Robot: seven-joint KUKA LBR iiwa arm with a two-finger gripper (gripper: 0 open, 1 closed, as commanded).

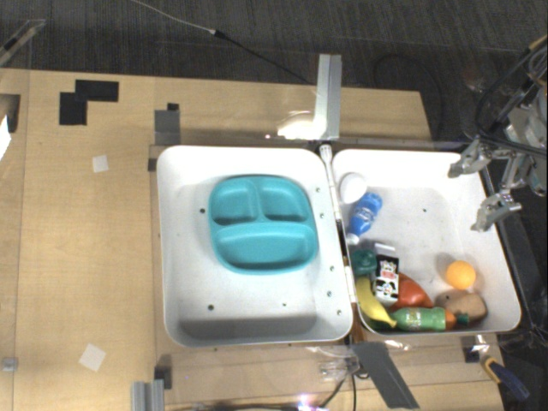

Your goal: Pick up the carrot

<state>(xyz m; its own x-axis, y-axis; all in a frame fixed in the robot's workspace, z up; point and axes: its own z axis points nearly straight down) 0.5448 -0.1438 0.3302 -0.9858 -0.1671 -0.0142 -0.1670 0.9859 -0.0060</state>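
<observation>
Camera view, carrot (413, 292) low in right bin, fingers (488, 192) spread wide, well apart above it

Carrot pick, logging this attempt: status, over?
End effector open at right bin's far-right edge, holding nothing. Carrot unlifted in bottom pile. Banana, green bottle crowd it.

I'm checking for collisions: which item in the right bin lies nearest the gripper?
The orange ball. It sits alone toward the gripper, while the rest cluster along the bin's lower edge or left side.

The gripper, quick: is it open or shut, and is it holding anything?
Two-finger gripper: jaws open, holding nothing, above the right edge of the shallow white right bin.
</observation>
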